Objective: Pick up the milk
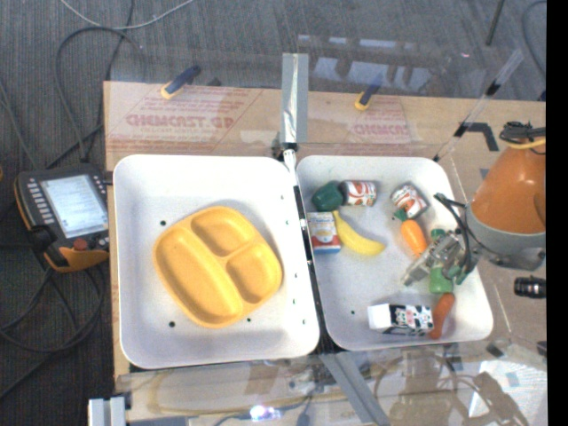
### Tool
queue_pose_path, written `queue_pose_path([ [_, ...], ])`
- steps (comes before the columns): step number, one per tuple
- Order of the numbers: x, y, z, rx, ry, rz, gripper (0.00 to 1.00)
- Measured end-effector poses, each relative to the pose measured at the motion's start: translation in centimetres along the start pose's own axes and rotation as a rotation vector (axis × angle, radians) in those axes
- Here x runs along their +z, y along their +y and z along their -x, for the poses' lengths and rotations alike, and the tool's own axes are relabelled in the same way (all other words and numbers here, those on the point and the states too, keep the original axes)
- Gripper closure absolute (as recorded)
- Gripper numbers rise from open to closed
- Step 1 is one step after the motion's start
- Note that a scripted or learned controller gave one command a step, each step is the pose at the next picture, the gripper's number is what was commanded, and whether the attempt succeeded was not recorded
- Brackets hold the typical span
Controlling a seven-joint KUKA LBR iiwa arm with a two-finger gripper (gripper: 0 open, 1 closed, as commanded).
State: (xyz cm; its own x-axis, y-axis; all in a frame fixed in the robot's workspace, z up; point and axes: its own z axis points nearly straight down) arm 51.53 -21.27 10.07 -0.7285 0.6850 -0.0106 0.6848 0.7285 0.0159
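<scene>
Two bins: left bin [133, 238] carries a yellow divided tray [219, 264]; right bin [355, 327] carries the loose items
Milk: small white carton with black patches [401, 317], lying on its side near the front edge of the right bin, touching or just beside an orange carrot [443, 314] at its right end
Milk long axis: roughly left-to-right across the view, parallel to the bin's front wall
Gripper: [435, 263] low over the right side of the right bin, beside a green item [441, 282] and a second carrot [414, 237]
Gripper state: cannot tell how far the fingers stand apart; nothing seen held
Key relation: milk lies toward the front of the bin and slightly left of the gripper, near but apart
Judgement: next move needs a short shift frontward, then a descent with the fingers across the carton's short side
Risk: carrot at the carton's end may be nudged
</scene>
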Motion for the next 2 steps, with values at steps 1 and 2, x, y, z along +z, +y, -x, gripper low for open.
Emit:
queue_pose_path([
  [1, -9.92, 8.13, -4.77, -0.013, 0.01, -0.015, 1.0],
  [2, -10.78, 8.32, -4.82, -0.015, 0.01, -0.013, 1.0],
])
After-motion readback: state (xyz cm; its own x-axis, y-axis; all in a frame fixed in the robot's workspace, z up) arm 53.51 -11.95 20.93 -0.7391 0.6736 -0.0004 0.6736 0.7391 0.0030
